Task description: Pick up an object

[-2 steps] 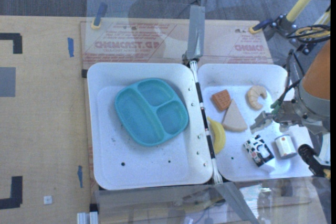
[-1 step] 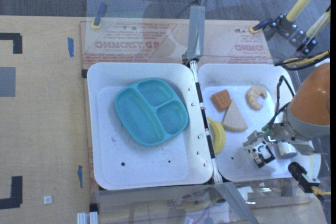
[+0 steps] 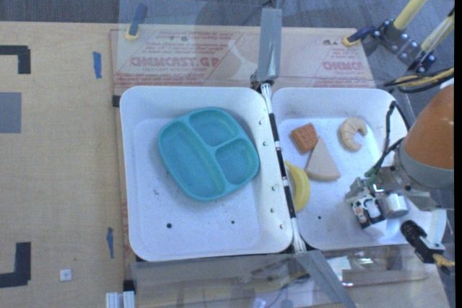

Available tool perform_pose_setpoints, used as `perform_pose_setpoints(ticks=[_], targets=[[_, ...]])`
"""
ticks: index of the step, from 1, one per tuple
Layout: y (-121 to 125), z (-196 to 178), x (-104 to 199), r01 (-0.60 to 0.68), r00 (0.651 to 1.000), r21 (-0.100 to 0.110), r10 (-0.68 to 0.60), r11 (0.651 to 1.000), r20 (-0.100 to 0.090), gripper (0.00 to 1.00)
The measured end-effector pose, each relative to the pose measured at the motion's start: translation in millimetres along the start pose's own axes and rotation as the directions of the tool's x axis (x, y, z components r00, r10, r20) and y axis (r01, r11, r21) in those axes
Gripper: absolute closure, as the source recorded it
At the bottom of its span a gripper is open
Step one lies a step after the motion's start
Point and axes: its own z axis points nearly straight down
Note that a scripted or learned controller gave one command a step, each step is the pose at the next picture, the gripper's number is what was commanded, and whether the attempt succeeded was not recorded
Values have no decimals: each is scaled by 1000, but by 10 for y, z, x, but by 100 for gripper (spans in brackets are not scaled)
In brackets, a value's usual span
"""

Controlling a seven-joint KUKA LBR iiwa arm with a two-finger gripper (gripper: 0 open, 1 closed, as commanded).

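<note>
Camera view is showing two white bins sitting side by side on the table (image 3: 58, 155). The left bin (image 3: 144, 227) is holding a teal divided plate (image 3: 209, 154). The right bin (image 3: 328, 231) is holding a brown waffle piece (image 3: 304, 137), a pale croissant-like piece (image 3: 353, 133), a beige wedge (image 3: 323, 164) and a yellow banana (image 3: 299, 185) lying along its left wall. The end effector (image 3: 367, 207) is hanging over this bin's lower right part, apart from these things; I cannot tell how wide it is. Behind the bins, a sheet (image 3: 188, 61) is carrying red print reading "CHEMCAST".
</note>
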Motion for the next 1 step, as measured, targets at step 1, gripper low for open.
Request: perform_pose_setpoints(ticks=[1], targets=[[990,-777,707,155,988,8,-155,988,-4,100]])
